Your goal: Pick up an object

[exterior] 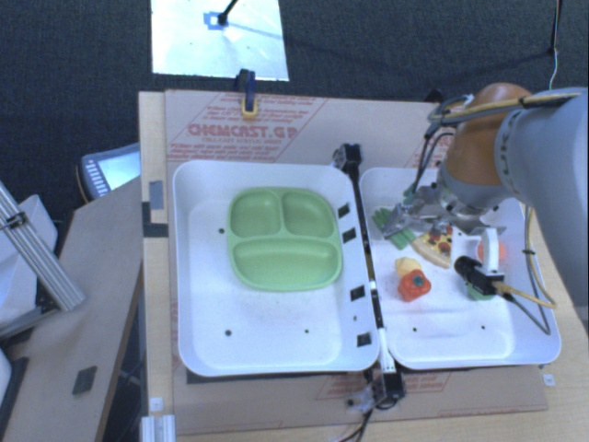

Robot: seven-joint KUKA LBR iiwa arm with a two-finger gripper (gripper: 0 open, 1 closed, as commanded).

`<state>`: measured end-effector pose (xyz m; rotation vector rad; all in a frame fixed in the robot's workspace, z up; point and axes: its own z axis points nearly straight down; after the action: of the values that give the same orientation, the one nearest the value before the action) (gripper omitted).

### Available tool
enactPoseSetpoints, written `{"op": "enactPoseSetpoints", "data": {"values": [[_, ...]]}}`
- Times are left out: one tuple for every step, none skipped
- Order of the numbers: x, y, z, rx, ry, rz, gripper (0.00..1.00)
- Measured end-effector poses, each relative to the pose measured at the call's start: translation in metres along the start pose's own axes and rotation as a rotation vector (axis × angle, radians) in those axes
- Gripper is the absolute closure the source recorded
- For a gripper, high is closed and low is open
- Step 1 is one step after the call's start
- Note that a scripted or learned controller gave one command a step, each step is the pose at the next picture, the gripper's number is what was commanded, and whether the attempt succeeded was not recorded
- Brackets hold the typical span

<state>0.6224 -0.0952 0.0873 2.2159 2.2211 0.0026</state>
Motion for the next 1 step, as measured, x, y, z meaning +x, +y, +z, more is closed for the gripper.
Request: {"op": "enactPoseSetpoints", "data": {"values": [[-0.0007,0.0008,-0.0122,-0.001,0.000,0.000,1.00]]}}
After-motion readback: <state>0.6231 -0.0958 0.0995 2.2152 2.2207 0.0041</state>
